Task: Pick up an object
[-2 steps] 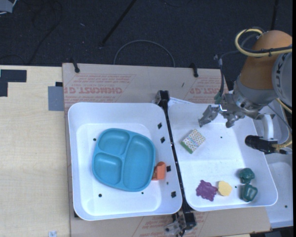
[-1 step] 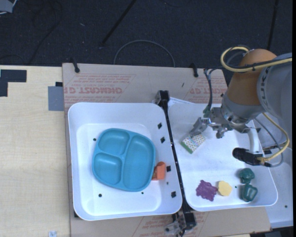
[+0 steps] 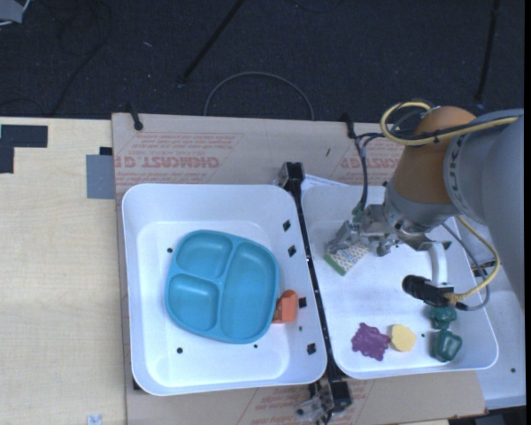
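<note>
At the near edge of the right bin (image 3: 385, 295) lie a purple piece (image 3: 369, 340), a yellow piece (image 3: 404, 337) just beside it and a dark green piece (image 3: 445, 344) toward the corner, all well apart from the gripper (image 3: 356, 237). A little farther back, across the divider, the blue plate (image 3: 221, 286) and the orange block (image 3: 288, 307) touching its edge sit in the left bin (image 3: 150, 228), clear of any likely motion. Farther in again, the gripper hangs low over a small green-and-white patterned piece (image 3: 345, 258) near the right bin's left wall, probably the thing to pick. The piece looks to touch or nearly touch the gripper's tip, but I cannot tell whether the gripper is open or closed, or has any hold. The risk sits here: the piece seems flat and thin, so a grasp could skate over it or catch only an edge and lose it on the lift. A nudge could also shove it against the wall.
</note>
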You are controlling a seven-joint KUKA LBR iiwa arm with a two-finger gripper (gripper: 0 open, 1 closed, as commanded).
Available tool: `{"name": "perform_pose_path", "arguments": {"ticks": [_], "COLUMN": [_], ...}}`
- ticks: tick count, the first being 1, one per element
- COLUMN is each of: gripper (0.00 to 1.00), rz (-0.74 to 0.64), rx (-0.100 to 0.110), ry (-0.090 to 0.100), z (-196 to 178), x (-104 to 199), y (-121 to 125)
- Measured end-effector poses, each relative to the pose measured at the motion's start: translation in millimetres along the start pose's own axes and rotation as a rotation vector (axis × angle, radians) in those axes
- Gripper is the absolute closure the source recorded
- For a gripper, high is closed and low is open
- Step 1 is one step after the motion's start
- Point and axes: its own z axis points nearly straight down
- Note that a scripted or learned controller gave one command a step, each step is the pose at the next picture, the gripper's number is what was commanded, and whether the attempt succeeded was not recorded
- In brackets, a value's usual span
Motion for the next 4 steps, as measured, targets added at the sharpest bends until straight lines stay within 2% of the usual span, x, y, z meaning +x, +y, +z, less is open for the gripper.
{"name": "perform_pose_path", "arguments": {"ticks": [1,2,4], "gripper": [1.00,1.00,1.00], "rz": [0.002,0.007,-0.001], "rx": [-0.012,-0.001,-0.001], "ry": [-0.010,-0.005,-0.005], "z": [-15.7,-77.0,-163.2], "x": [-4.6,-11.1,-7.3], "y": [2.9,-0.6,0.0]}}
